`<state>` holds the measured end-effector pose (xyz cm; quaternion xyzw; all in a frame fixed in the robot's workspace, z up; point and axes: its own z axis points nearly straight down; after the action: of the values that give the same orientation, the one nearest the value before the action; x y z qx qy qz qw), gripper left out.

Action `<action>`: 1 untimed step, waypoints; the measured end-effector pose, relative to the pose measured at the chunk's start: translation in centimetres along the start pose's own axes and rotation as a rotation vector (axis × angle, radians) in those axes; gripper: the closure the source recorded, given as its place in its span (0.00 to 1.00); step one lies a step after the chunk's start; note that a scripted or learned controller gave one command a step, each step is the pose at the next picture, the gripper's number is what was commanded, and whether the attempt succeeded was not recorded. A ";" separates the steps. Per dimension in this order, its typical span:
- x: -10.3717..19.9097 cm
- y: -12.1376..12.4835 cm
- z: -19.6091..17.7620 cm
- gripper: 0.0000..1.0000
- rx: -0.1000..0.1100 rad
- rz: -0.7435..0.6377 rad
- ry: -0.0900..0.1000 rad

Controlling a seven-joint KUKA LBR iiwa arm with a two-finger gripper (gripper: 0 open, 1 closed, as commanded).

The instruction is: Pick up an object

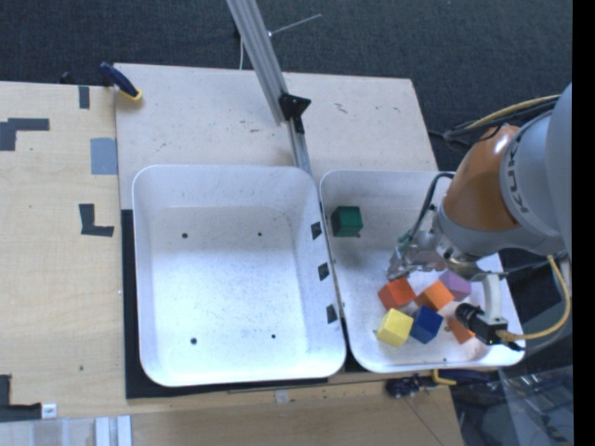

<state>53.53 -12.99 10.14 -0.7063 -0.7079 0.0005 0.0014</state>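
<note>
Tool: two-finger unit at the end of the grey arm with its orange band, lowered into the right bin; whether it is spread or pressed together cannot be told, and nothing is seen pinched in it. It sits just above a cluster of small blocks in the near right part of that bin. Orange block: directly beneath the tool, touching or nearly touching it. Second orange block: just to the right of the first. Pale purple block: beside the second orange one, partly hidden by the arm. Yellow cube: nearest the front rim, beside the blue cube. Another orange piece: right of the blue cube. Green cube: alone near the far left corner of the right bin, well apart from the cluster. Left bin: white, speckled, adjoining the right bin. Surface: pale wood with grey tape marks.
</note>
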 end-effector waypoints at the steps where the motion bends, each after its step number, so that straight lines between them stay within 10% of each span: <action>1: -0.6 0.3 -4.4 1.00 -0.005 0.002 -0.002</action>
<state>53.82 -13.61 14.56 -0.7070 -0.7072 -0.0006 -0.0010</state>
